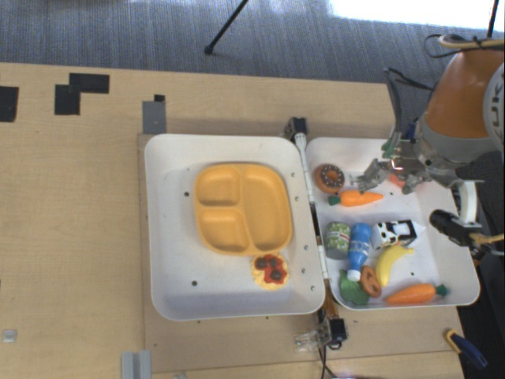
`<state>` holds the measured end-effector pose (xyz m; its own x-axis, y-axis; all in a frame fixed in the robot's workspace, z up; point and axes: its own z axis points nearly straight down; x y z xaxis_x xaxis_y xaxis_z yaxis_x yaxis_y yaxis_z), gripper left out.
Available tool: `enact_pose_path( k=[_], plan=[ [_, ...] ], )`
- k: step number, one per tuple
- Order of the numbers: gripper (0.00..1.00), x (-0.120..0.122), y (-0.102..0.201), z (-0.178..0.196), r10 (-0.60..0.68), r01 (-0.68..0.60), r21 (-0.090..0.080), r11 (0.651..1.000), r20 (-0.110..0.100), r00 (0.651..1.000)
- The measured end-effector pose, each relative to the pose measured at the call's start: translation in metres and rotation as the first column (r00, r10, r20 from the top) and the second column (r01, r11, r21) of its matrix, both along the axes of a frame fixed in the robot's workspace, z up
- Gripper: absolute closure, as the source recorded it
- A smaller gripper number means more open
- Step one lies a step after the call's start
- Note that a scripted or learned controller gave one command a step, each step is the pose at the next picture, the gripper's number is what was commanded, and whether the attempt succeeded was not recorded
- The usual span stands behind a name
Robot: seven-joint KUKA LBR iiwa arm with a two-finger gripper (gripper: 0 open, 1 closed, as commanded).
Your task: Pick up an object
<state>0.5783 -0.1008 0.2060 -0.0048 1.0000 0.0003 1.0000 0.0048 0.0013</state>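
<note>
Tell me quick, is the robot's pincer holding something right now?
Pincer: open, holding nothing, fingers spread just above the carrot in the right bin.

A tan bench [71, 235] is seen from above, with two white bins set side by side on it.

The left bin [170, 243] is placed near the middle of the bench, and the right bin [465, 287] is set just beside it, their rims nearly touching. Black marks [79, 91] are seen on the bench top at the far left, well apart from the bins. A grey bracket [154, 115] is fixed just behind the left bin's far corner. A small clamp [325, 334] is seen at the near edge, between the two bins.
</note>
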Motion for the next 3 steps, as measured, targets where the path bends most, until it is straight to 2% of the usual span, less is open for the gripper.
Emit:
enact_pose_path(
  k=[1, 2, 3],
  plan=[
    [0.0, 0.0, 0.012, -0.119, 0.013, -0.013, -0.001, 1.0, 0.007, 1.0],
    [0.0, -0.089, -0.007, -0.119, -0.182, 0.182, -0.001, 0.983, 0.008, 0.983],
    [0.0, -0.088, 0.015, -0.119, -0.021, 0.021, -0.004, 1.0, 0.012, 1.0]
  ],
)
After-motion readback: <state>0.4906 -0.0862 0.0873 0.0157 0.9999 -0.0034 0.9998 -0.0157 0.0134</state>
